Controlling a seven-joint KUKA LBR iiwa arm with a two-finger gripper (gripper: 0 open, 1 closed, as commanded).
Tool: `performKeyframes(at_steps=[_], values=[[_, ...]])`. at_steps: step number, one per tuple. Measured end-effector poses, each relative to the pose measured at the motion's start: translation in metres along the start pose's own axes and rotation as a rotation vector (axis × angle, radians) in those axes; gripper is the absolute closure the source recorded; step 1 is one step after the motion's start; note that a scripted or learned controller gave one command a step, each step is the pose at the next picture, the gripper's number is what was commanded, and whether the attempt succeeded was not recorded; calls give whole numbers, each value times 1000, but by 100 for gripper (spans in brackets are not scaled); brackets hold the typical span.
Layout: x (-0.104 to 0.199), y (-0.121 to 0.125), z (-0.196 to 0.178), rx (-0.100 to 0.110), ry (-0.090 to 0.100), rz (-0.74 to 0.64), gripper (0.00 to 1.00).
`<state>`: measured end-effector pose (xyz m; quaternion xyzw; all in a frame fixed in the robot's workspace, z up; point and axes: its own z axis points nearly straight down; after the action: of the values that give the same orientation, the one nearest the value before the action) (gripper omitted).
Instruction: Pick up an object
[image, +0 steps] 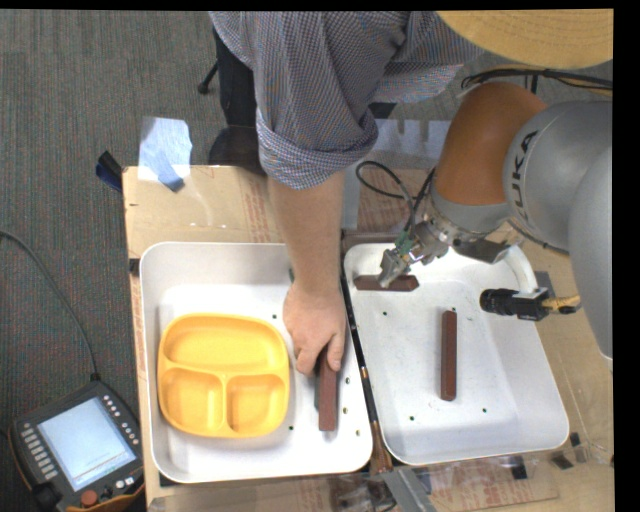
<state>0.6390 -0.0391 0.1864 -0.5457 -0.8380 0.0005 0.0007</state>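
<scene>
Your robot's hand (393, 268) sits low at the back edge of the right bin (520, 420), right over a short brown bar (386, 284) lying flat there. You cannot tell how it is set, or whether it has hold of the bar. A longer brown stick (448, 354) lies well apart in the middle of the same bin. In the left bin (160, 262), a person's hand (315, 325) rests on another brown stick (327, 398) just beside a yellow divided tray (224, 374). The bar lies close to the bin's rim, so a grip there may slip or clip the wall. The person's arm (305, 225) is near the robot; any sideways swing risks contact.
</scene>
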Motion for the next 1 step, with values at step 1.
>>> performKeyframes(at_steps=[1], values=[[-29,-15,-38,-1,0,-78,100]])
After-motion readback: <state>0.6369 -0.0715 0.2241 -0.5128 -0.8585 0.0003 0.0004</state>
